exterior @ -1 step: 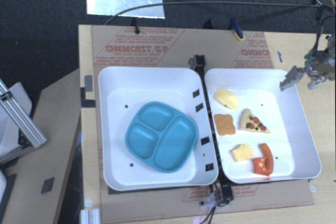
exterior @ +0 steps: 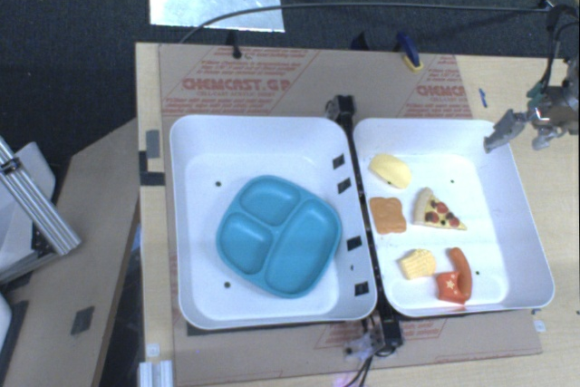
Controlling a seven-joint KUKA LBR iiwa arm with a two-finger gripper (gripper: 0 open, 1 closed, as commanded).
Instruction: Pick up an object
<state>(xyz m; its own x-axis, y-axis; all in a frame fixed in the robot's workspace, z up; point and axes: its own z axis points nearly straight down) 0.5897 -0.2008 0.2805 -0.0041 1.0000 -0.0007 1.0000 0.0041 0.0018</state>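
Gripper [exterior: 524,128] above right bin [exterior: 528,222] far-right rim, finger state unclear. "CHEMCAST GP" printed on brown sheet [exterior: 237,77] under bins.

Two white bins [exterior: 507,222] are seen on a tan counter [exterior: 109,195]. Nearest the grey end effector [exterior: 530,124] lie a pale yellow piece [exterior: 391,169], a red-dotted pizza slice [exterior: 438,210], an orange-brown toast [exterior: 388,215], yellow corn [exterior: 418,264] and a red-orange sausage [exterior: 456,276]. Farthest from it, a blue divided plate [exterior: 279,234] is seen.
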